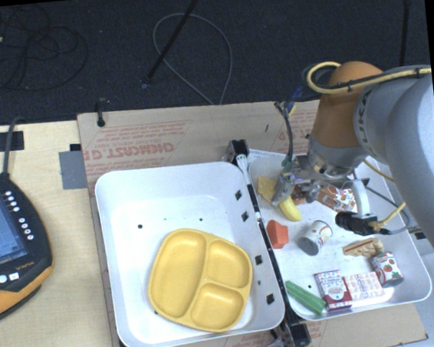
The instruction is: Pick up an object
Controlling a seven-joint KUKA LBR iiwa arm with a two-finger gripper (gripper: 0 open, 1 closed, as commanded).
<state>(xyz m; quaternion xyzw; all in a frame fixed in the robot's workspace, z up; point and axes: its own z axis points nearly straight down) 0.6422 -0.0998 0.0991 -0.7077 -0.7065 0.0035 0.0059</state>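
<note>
A yellow banana lies tilted in the right bin's upper-left part.

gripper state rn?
Gripper: low in the right bin, by the banana; open or shut cannot be told.

A robotics laboratory test cell was shown rather than a home or a shop. A large grey industrial arm with an orange band was mounted at a pale wooden bench, on which a sheet of printed brown cardboard had been laid under two shallow white plastic bins. A black and orange handheld control pendant with a lit screen was set at the bench's left end. Loose black cables were left trailing over the dark carpeted floor behind, and small plastic toy foods were scattered in one bin as test objects.
</note>
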